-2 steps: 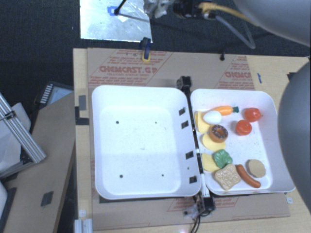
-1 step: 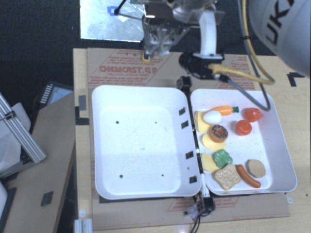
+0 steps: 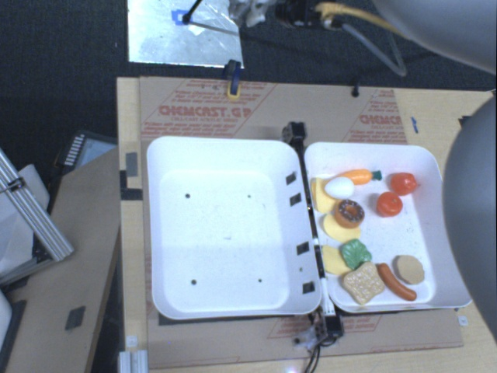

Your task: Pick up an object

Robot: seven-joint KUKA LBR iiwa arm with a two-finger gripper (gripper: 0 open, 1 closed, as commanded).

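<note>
Brown cardboard covers the bench, and two white bins sit on it side by side. All the toy food lies in the right bin — a carrot, an egg, a donut, a sausage. The gripper is far up past the bins, blurry, carrying nothing I can see — spread or pressed together, I cannot tell. Picking has not started yet.

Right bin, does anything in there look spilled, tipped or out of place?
Nothing stands out. The toy food lies loose inside the right bin: carrot, egg, two tomatoes, donut, sausage. All are within its walls, crowded towards its left side.
</note>
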